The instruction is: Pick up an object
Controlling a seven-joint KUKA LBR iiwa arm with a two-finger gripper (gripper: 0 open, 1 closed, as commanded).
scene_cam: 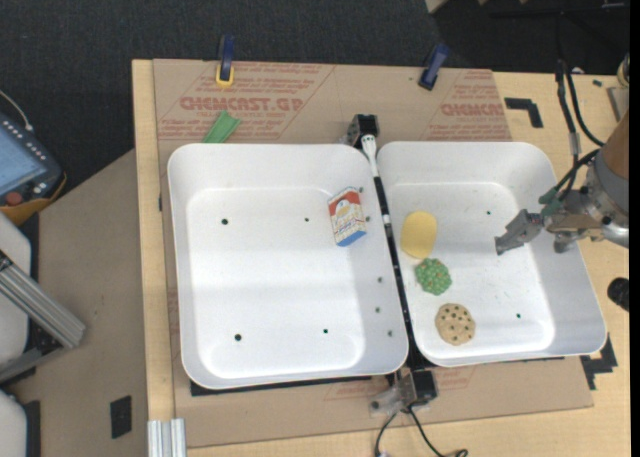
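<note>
The right bin (520, 170) holds three small items near its left wall: a yellow rounded piece (419, 233), a green bumpy lump (433, 276) just below it, and a brown speckled cookie (454, 323) at the front. A small red, white and blue carton (347, 217) stands in the left bin (200, 245), near its right wall. My gripper (522, 232) hangs over the right half of the right bin, about a hand's width right of the yellow piece and apart from every item. Nothing is seen in its grasp.
The arm comes in from the right edge with cables (570, 115) trailing above it. A black divider strip (385, 235) runs between the bins. A green scrap (221, 127) and two clamps (226, 63) sit on the cardboard behind the bins.
</note>
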